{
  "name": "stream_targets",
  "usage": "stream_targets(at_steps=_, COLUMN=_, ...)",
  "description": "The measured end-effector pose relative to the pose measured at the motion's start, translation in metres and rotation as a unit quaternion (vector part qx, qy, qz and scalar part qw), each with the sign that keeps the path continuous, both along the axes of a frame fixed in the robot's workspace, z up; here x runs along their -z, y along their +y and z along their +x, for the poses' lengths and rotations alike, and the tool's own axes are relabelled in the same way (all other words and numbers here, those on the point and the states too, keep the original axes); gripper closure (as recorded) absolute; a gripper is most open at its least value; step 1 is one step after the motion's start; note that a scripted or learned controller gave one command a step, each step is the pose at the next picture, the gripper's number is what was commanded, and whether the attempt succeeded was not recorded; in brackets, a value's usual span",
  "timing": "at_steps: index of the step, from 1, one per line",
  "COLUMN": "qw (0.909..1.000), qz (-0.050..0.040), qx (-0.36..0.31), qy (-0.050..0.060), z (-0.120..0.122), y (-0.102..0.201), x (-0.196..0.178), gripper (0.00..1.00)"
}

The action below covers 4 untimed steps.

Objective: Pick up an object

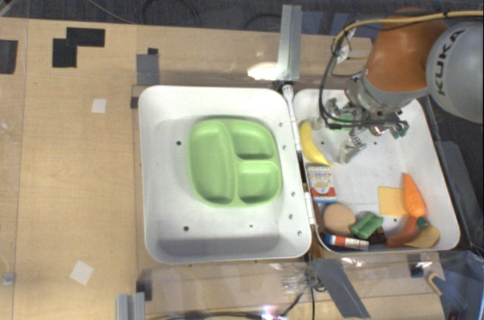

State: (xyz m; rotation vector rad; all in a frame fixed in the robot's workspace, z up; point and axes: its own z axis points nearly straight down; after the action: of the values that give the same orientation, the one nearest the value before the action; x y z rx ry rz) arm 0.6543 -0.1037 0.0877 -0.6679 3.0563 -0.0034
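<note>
Pale wooden bench (68, 182) fills the left and centre of the frame, with dark carpet along the top. Two shallow white plastic bins sit side by side on it. Centre frame, the left bin (159, 235) holds a light green divided plastic tray (233, 162). At the right, the right bin (446, 224) carries the small objects: a yellow banana (311, 144) along its left wall, a small printed carton (321, 181) just below it, a tan egg-shaped object (338, 217), a green block (368, 224), a red and blue marker pen (348, 240) at the lower edge, a pale yellow square slice (391, 200) and an orange carrot (414, 196) near the lower right corner. From the upper right the grey and orange arm (423, 65) reaches in, its two-finger gripper (352, 149) low over the bin floor just right of the banana. Whether its fingers are spread or pressed together I cannot tell; nothing is seen between them
</note>
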Motion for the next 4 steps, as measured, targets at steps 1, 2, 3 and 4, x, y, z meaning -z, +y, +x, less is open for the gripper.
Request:
stream_targets(at_steps=1, qw=0.9848, qz=-0.0024, qx=-0.174, qy=0.001, z=0.018, y=-0.036, x=-0.005, gripper=0.00)
stream_targets(at_steps=2, qw=0.9849, qz=-0.0020, qx=-0.173, qy=-0.005, z=0.021, y=-0.034, x=-0.018, gripper=1.00)
stream_targets(at_steps=3, qw=0.9663, qz=-0.0060, qx=-0.257, qy=-0.003, z=0.018, y=-0.077, x=-0.166, gripper=1.00)
stream_targets(at_steps=4, qw=0.9018, qz=-0.0010, qx=-0.432, qy=0.006, z=-0.063, y=-0.086, x=-0.061, gripper=1.00)
